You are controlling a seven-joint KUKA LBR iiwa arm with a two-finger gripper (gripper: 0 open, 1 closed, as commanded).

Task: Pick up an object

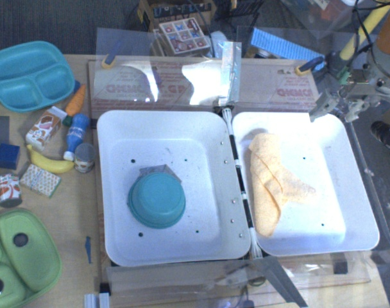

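The gripper (339, 101) is hanging over the far right corner of the right bin (355, 191), above the rim; whether its fingers are spread or pressed together I cannot tell, since the metal parts blur together, and nothing is visibly sitting between them. In that bin a pale yellow cloth (272, 181) is lying crumpled along the left side, touching or nearly touching the wall by the divider. The left bin (111, 146) is holding a teal bowl (157, 199), turned upside down, resting on a grey scrap of which only a corner is peeking out behind it.

A clear screen is standing along the far edge of both bins, catching glare that is washing out the cardboard behind it.

On the bench to the left, well apart from the bins, other things are lying scattered — a teal divided plate (31, 76), a banana (49, 162), a small carton (44, 127), a blue-and-white bottle (74, 136), a small can (9, 189) and a green tray (18, 262) cut off by the frame's corner. Cables and clutter behind the arm are too dark to make out.
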